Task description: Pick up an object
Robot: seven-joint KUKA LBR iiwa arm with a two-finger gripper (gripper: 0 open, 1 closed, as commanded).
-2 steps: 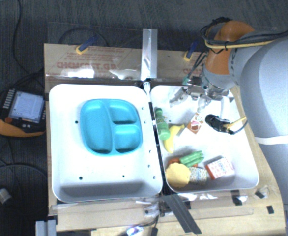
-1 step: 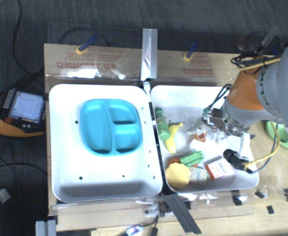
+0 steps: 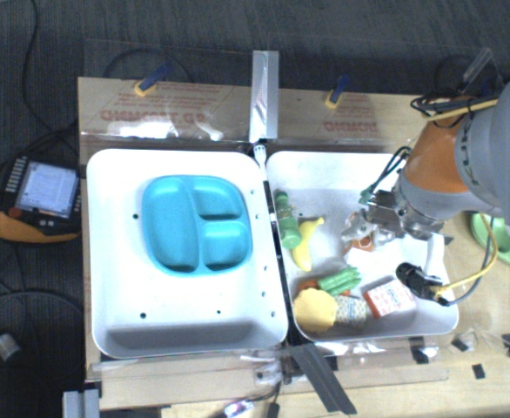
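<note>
My gripper (image 3: pixel 365 225) hangs low in the right bin (image 3: pixel 342 168), near its middle, and I cannot tell its state from here. Just under it sits a small orange-and-white object (image 3: pixel 360 243), too blurred to name. Nearer the divider lie a yellow banana (image 3: pixel 305 241) and a green bottle (image 3: pixel 283 219). Toward the front are a green vegetable toy (image 3: pixel 338 280), a yellow round object (image 3: pixel 315 309) and a red-and-white box (image 3: pixel 389 298). The left bin (image 3: pixel 116 303) holds a blue divided plate (image 3: pixel 197 223).

In the right bin lie a yellow banana (image 3: pixel 305 242), green pepper (image 3: pixel 339 279), yellow ball (image 3: pixel 315 309) (front corner), red box (image 3: pixel 387 299).
</note>
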